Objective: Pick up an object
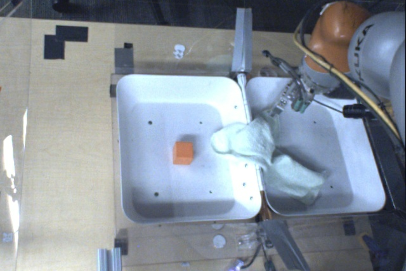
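A white cloth (263,152) is draped across the divide between both bins at centre frame, its upper edge pinched by the gripper (277,110)'s closed fingers.

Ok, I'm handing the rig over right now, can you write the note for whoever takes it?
Claw: over the right bin, near its upper-left part, at the top edge of the white cloth; grip state unclear.
Things: the cloth is draped across the divider, one end in each bin. The orange cube sits alone in the left bin.
Done: nothing visibly lifted.
Left: secure one object and raise it.
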